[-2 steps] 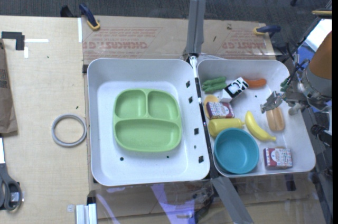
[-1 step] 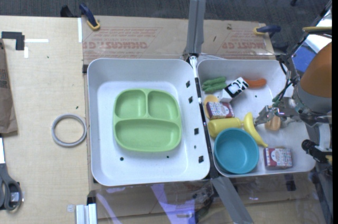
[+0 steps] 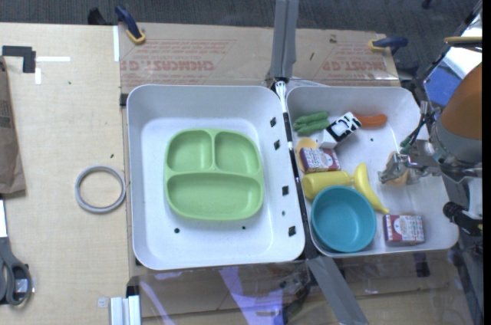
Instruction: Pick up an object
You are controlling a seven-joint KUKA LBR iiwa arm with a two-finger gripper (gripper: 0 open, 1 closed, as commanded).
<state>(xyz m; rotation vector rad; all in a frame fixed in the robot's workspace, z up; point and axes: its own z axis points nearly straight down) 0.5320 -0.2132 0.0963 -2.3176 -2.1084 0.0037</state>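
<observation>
The right bin (image 3: 406, 103) holds several small items. At its back lie green pea pods (image 3: 311, 120), a black and white toy (image 3: 343, 126) and an orange carrot (image 3: 373, 119). Lower down are a red and white can (image 3: 318, 159), a yellow block (image 3: 325, 182), a banana (image 3: 370, 188), a blue bowl (image 3: 344, 218) and a red packet (image 3: 403, 229). My gripper (image 3: 397, 169) hangs low over the bin's right part, just right of the banana and above the red packet. Nothing is visibly held in it.
The left bin (image 3: 146, 185) holds a green divided plate (image 3: 215, 174). A grey ring (image 3: 100, 188) lies on the bench to the left, and scissors (image 3: 14, 279) sit at the lower left corner. The arm (image 3: 466, 116) enters over the right bin's right rim.
</observation>
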